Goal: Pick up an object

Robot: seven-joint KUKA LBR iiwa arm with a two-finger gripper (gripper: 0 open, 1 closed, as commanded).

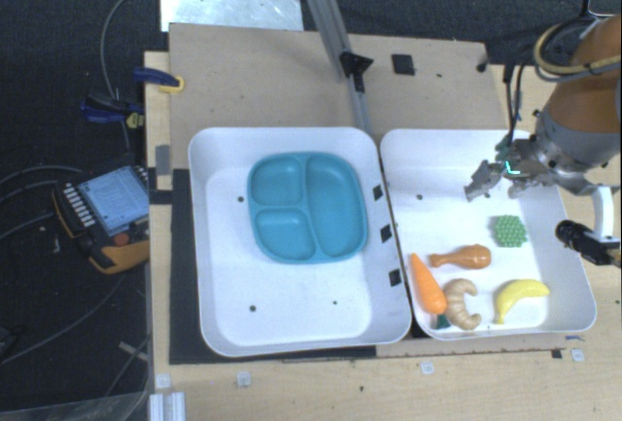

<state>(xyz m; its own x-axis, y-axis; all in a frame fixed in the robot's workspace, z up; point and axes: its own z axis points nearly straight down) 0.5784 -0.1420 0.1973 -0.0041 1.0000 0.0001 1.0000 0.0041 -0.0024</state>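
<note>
Gripper (483, 184), its finger state unclear to me, hovers in the right white bin (428, 157), approaching; next it should drop onto the bumpy green ball (508, 231) nearby.

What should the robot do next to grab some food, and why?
Probably lower toward the green broccoli. The gripper hangs over the right bin holding nothing, and the broccoli lies nearest it, apart from the other toys.

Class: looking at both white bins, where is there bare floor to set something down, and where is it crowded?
Left bin: bare strip in front of the blue plate. Right bin: bare far-left corner. Crowded near the carrot, drumstick, banana and green ball.
</note>
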